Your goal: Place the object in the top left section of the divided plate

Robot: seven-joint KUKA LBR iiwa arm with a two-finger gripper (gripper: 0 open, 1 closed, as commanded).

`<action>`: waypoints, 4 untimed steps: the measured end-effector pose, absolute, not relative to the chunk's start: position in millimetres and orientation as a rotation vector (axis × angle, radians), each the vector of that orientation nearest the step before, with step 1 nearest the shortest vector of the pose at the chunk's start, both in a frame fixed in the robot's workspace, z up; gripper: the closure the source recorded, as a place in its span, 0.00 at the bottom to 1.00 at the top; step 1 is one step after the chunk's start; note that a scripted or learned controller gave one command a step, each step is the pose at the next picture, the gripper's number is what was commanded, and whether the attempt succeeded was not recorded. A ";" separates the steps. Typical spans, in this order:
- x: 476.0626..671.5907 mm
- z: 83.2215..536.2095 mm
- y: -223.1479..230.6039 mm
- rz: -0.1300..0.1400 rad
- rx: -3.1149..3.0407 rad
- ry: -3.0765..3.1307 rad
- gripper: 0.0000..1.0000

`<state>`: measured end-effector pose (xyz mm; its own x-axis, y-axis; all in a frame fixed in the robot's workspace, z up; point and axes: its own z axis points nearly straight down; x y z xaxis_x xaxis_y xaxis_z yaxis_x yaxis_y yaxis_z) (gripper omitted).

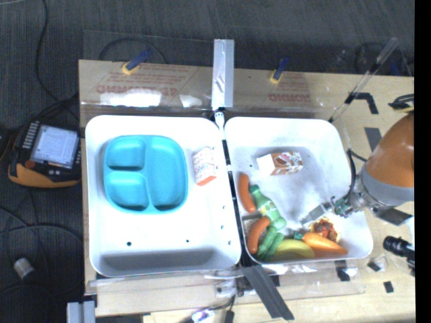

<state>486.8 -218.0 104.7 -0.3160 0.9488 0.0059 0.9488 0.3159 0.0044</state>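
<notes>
- The gripper [322, 212] sat low in the right bin [337, 147], near its front right corner, with its slim metal fingers [311, 214] pointing left toward the heap of toy food.
- The fingers lay close together; whether they were open or closed could not be told, and nothing was seen between them.
- The arm [394, 160] entered from the right edge, its orange band uppermost and the grey wrist angled down and to the left over the bin's right wall.
- Just in front of the fingertips lay a small dark red item [327, 228], beside a carrot [324, 241] and a banana [295, 249].
- Left of these, green vegetables [264, 210] and another orange piece [246, 191] lay along the bin's left wall.
- A small carton [281, 162] lay apart, toward the back of the right bin.
- The left bin [108, 247] held a blue divided plate [144, 172], all of its sections bare, including the top left one.
- A small orange and white packet [204, 165] lay just right of the plate, on the bin floor.
</notes>
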 end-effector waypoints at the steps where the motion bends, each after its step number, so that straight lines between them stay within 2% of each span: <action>1: 486.6 104.6 -218.0 -0.010 -1.836 -2.546 0.00; 2: 498.9 96.0 -216.0 -0.010 -1.863 -2.518 0.00; 3: 490.0 91.3 -130.0 -0.009 -2.088 -2.362 0.00; 4: 533.4 90.3 -99.3 -0.004 -1.980 -2.456 0.00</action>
